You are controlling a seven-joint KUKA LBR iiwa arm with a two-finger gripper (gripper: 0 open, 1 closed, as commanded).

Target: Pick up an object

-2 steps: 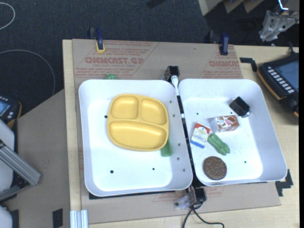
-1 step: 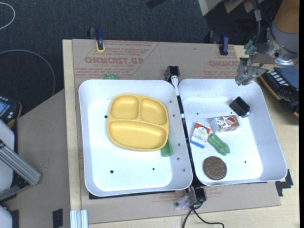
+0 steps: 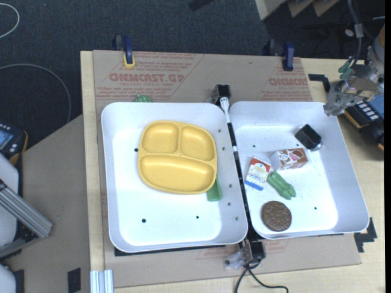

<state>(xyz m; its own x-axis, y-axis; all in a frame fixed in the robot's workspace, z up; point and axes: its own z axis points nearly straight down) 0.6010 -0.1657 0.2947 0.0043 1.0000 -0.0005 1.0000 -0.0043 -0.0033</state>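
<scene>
Claw: your gripper (image 3: 338,104) hangs at the right bin's (image 3: 342,182) far right corner, over its rim; you cannot tell how it is set.
Nearest object: black block (image 3: 308,137), just down-left of the claw, inside the bin.
Further down-left: brown-and-white packet (image 3: 291,159), then blue-and-white carton (image 3: 258,172) touching green piece (image 3: 281,185).
Lowest: brown round disc (image 3: 277,215), well apart from the claw.
Far left of claw: left bin (image 3: 122,224) bearing yellow divided plate (image 3: 178,157).
</scene>
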